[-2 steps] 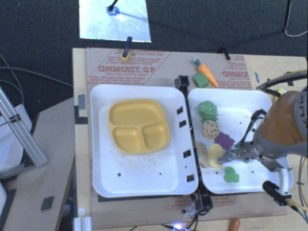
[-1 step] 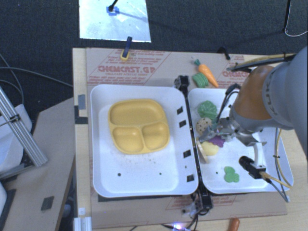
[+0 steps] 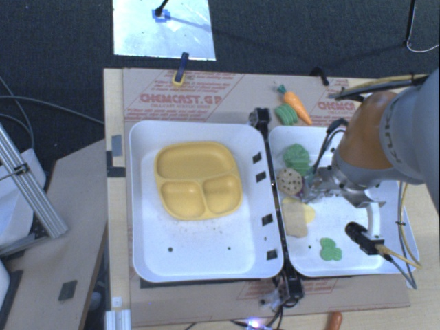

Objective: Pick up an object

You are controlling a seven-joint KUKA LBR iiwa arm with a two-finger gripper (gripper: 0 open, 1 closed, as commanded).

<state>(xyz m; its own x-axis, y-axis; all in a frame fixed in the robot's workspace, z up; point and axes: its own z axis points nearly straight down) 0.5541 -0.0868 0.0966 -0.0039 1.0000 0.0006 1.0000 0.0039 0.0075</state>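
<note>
Arm [image 3: 385, 139] hides gripper [image 3: 311, 188] fingers over right bin [image 3: 357, 263]

Yellow divided tray [image 3: 198, 179] in the left white bin [image 3: 141, 205]; right bin: green leafy piece [image 3: 298, 157], tan dotted disc [image 3: 290, 181], small green piece [image 3: 331, 251]; orange carrot [image 3: 297, 104] beyond.

The grey robot arm with an orange band [image 3: 385, 139] reaches into the right white bin [image 3: 357, 263], near a round brown cookie [image 3: 290, 181] and a pale yellow slice [image 3: 295, 218].
</note>
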